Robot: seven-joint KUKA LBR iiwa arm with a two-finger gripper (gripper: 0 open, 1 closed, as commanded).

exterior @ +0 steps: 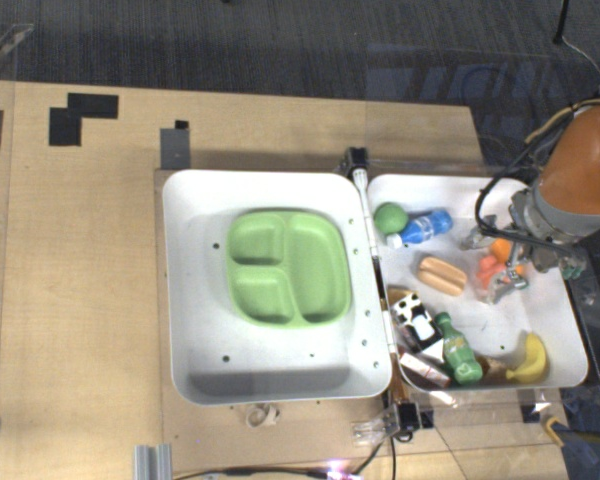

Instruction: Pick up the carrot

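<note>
I see the tool (507,273) low in the right white plastic bin (570,343), just right of the oblong hot dog (441,275). Small orange carrot (490,261) sits right at its fingertips; grip state I can't tell.

lab | wooden bench (100,298) | two white bins (195,368) | grey carpet (310,28) | loose cables (565,8)

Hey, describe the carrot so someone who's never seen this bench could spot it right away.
Look in the right-hand bin, the one crowded with toy food, not the one holding the green divided plate. Near its upper right, directly under the arm's pincer, lies the carrot. It is the small bright orange piece, unlike the tan hot dog to its left and the yellow banana below.
</note>
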